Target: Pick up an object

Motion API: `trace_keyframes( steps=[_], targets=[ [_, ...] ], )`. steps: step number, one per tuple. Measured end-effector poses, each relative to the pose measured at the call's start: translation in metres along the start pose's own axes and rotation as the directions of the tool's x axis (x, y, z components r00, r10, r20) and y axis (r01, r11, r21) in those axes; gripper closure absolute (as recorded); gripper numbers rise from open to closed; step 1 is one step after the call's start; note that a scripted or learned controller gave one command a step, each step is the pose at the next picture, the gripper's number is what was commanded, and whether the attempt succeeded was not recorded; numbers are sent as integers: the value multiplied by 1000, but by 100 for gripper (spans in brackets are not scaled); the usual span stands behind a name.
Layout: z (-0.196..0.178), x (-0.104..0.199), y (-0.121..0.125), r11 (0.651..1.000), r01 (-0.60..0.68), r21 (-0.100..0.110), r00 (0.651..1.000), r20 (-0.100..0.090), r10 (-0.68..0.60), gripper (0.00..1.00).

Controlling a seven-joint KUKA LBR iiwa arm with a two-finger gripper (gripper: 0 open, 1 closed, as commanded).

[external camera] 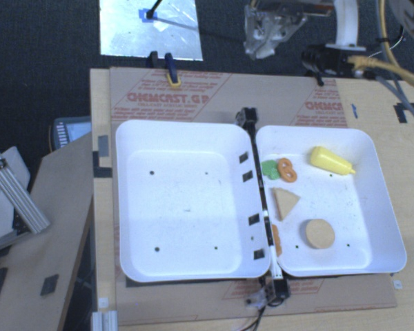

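Well above the right bin [372, 205] and its yellow bottle [330, 161], the tool [265, 36], grip state unclear.

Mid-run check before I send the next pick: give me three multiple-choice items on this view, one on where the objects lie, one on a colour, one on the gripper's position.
1. Which bin holds the objects?
A. the left bin
B. the right bin
C. both bins

2. What colour is the object at the back of that bin?
A. yellow
B. blue
C. black

3. Where is the gripper?
A. down inside the right bin
B. touching the round disc
C. raised above the bench, beyond the bins

Key:
1 B, since the yellow object, wedge and round disc all lie in the right bin.
2 A, it is plainly yellow.
3 C, the gripper sits at the top of the view, far from the objects.
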State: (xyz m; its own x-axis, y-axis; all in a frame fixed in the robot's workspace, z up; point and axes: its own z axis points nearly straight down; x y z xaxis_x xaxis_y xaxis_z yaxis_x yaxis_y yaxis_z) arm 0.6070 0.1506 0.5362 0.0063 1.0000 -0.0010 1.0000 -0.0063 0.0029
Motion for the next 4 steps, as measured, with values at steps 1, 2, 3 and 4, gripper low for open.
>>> trace_keyframes(
  steps=[1, 2, 3, 4],
  targets=[
    [107, 85, 47, 1000, 15, 9, 1000, 0, -15, 100],
    [-8, 40, -5, 1000, 6, -10, 1000, -5, -6, 100],
    [1, 86, 31, 1000, 12, -1, 1000, -2, -12, 100],
    [253, 33, -36, 1000, 5, 21, 1000, 5, -5, 100]
  ],
)
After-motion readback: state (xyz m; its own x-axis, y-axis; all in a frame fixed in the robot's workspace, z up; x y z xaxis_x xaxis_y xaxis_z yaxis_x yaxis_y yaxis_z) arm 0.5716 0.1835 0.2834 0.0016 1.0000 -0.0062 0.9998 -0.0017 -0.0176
